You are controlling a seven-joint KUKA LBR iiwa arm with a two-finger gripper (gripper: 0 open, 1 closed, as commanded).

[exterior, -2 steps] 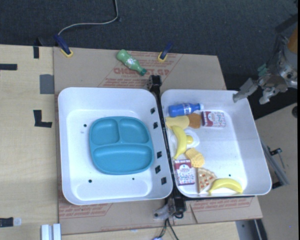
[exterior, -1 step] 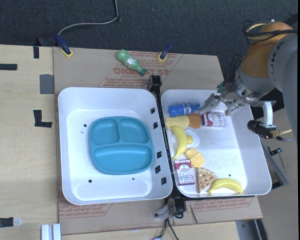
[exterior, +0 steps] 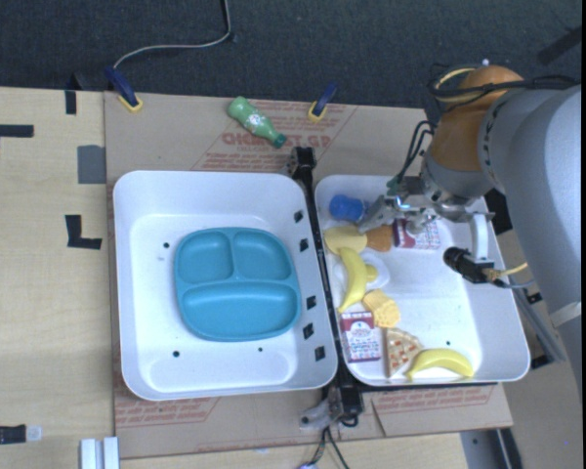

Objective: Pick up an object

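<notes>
Gripper [exterior: 396, 210] sits low over the far half of the right bin [exterior: 439, 296], arm coming in from the right. Whether it is spread or closed I cannot tell at this slant, and nothing shows clearly pinched in it. Brown lump [exterior: 379, 237] lies just below it in view, very close; touching or not, I cannot say. Blue cup [exterior: 347, 206] is just to its left, near the divider between the bins. Red-and-white pack [exterior: 417, 233] lies just below and right of it, partly under my wrist. Further down in view from the gripper is a banana [exterior: 355, 274], curved, with its upper end near the brown lump. Below that is a cracker [exterior: 383, 310], then a red carton [exterior: 359, 338] beside a pizza slice [exterior: 400, 350]. A second banana [exterior: 439, 362] lies by the near wall, well apart from the gripper. Far to the gripper's left, the left bin [exterior: 146, 213] holds a blue divided plate [exterior: 237, 283], flat. Up and left of the gripper, outside both bins, a green bottle [exterior: 256, 122] lies on its side on the cardboard.
</notes>
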